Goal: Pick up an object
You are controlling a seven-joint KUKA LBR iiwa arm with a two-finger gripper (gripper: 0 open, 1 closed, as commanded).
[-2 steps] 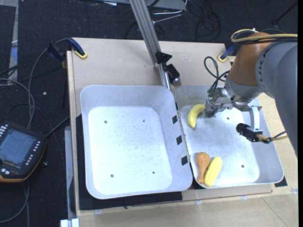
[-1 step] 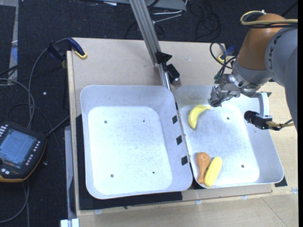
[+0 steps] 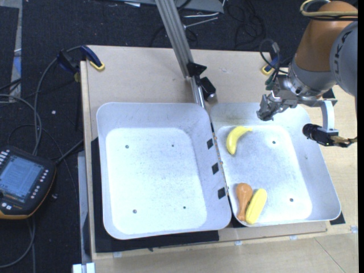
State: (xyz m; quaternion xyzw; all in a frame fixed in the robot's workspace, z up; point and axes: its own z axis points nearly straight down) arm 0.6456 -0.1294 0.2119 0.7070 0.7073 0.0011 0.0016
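A yellow banana (image 3: 236,138) lies in the right bin (image 3: 318,169), in its upper left part near the wall shared with the left bin (image 3: 153,169). The banana's long axis runs on a diagonal, from a thicker end at lower left up to a thin tip at upper right, with a slight curve. In the lower left corner of the same bin, well apart from the banana, a yellow oblong object (image 3: 256,205) lies beside an orange pear-shaped object (image 3: 243,198); the two touch, and both run roughly from the near rim up into the bin, the yellow one leaning to the right.

The end effector (image 3: 266,111) hangs over the upper edge of the right bin, above and to the right of the banana and apart from it. Whether it is open or closed cannot be told, as it shows only as a dark mass. The arm (image 3: 321,50) comes in from the right, its orange band high at the upper right, the grey wrist bending down and to the left toward the bin.

Both bins sit side by side on the pale wooden surface (image 3: 148,73).
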